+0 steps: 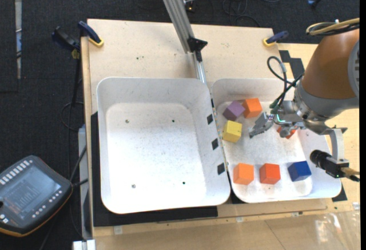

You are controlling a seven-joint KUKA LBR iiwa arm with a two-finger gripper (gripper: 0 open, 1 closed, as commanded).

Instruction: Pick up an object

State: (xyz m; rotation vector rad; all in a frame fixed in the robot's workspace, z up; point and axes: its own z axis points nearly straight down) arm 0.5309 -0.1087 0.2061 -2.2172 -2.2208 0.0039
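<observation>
Jaws (pixel 264 125) low in right bin (pixel 320 190), beside yellow cube (pixel 232 130); spread or clenched, impossible to tell.

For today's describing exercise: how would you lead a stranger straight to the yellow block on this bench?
Start at the right-hand white bin, the one holding blocks. Near its left wall sits a cluster of three; the yellow block is the one nearest the camera, below the purple block and orange block. It is the only yellow thing there.
</observation>
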